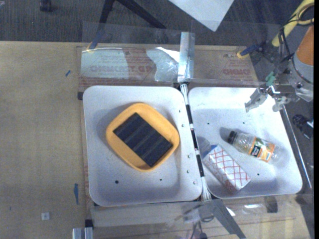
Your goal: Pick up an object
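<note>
- fingers of the gripper (265, 99) look spread apart with nothing between them, hanging over the right bin (294, 183) near its far right corner.
- candidates in that bin: a clear bottle (253, 146) lying on its side near the middle, and a checked carton (227, 168) toward the near left corner.
- left bin (97, 183) carries a yellow dish (142, 135) with a dark slatted insert.
- judged progress: nothing lifted yet; choosing, descending, closing and raising all remain.
</note>
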{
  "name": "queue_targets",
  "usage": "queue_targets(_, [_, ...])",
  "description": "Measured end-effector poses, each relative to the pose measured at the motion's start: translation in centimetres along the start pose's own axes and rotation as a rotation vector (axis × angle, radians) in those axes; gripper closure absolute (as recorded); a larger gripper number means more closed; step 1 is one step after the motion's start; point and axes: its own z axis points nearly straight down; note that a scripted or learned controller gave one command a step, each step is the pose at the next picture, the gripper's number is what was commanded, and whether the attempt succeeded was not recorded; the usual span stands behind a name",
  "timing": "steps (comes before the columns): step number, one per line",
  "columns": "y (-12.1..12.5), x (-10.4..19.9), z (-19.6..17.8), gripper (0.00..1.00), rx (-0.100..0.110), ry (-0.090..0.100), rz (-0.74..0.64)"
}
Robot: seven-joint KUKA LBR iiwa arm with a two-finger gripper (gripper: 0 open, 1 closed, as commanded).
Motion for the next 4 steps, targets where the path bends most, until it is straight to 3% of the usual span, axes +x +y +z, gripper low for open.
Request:
queue_targets(1, [-1.1, -0.4, 16.4, 0.00, -0.001, 0.000, -0.022])
queue_targets(2, [-1.1, -0.6, 15.3, 1.00, -0.003, 0.000, -0.017])
queue_targets(3, [3.2, -2.3, 17.4, 1.00, -0.011, -0.002, -0.081])
queue_targets(4, [4.0, 0.6, 12.4, 1.00, -0.002, -0.001, -0.118])
